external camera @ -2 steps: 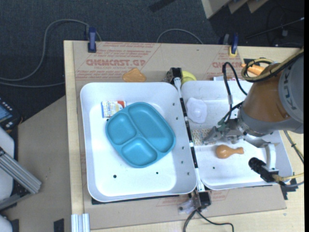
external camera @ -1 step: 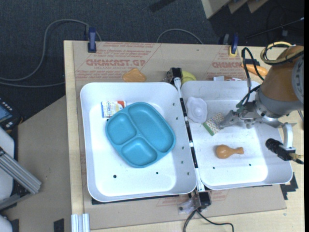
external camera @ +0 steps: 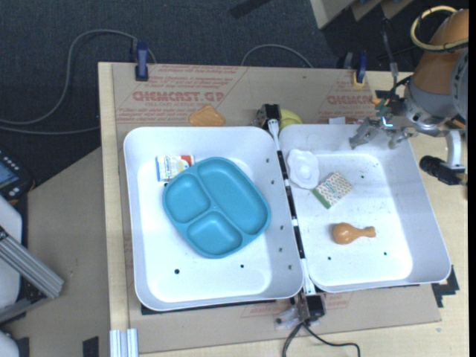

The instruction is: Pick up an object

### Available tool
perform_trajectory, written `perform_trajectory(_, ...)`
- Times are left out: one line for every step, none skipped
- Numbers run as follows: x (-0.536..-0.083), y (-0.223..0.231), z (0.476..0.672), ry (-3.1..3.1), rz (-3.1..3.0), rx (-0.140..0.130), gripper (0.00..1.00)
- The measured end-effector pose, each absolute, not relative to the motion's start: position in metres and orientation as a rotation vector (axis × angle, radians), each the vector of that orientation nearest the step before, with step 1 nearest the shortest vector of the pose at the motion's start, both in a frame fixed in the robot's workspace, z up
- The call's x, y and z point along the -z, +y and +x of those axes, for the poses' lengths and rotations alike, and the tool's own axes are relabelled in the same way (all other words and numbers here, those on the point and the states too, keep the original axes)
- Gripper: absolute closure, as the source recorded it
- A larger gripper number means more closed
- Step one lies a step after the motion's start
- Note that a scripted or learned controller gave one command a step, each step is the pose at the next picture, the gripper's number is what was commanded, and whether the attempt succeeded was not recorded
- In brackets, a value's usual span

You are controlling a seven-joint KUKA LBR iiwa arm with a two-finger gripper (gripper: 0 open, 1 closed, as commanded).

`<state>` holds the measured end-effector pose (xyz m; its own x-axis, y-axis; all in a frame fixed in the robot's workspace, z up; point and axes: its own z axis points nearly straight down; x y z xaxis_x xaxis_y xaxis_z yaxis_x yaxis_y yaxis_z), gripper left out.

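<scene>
Where the arm (external camera: 439, 65) reaches in from the right, its hand (external camera: 381, 130) hangs over the far right corner of the right bin (external camera: 416, 266), and its two thin fingers (external camera: 363, 136) are spread apart with nothing between them. The orange band sits above the wrist at the upper right of the view.

In the right bin lie three things, all apart from the hand. A white cup (external camera: 302, 167), or what looks like one since its shape is hard to read against the white floor, rests near the bin's left wall toward the far side. Just beside it, nearer the middle, lies a small green patterned packet (external camera: 332, 189), tilted. Nearer the camera, an orange toy shaped like a gourd (external camera: 352, 233) lies on its side with its narrow end pointing right.

The left bin (external camera: 149, 274) holds a blue divided plate (external camera: 216, 206) with three compartments, set near its centre. A small printed carton (external camera: 173, 166) lies at the plate's far left edge, touching or partly under it.

On the surface (external camera: 111, 199) behind the bins, an orange lump (external camera: 206, 115) sits near the left bin's far wall, and a yellow-green ball (external camera: 288, 117) sits at the gap between the bins
</scene>
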<state>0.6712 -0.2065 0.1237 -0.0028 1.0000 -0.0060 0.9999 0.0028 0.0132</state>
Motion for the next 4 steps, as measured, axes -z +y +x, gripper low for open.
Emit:
perform_trajectory(-0.082, -0.139, 0.619, 2.232, 2.223, 0.003, 0.0)
perform_trajectory(-0.096, -0.143, 0.622, 2.222, 2.218, -0.002, 1.0)
perform_trajectory(-0.095, -0.143, 0.622, 2.222, 2.219, -0.001, 0.0)
perform_trajectory(-0.084, -0.092, 0.597, 2.23, 2.222, 0.001, 0.0)
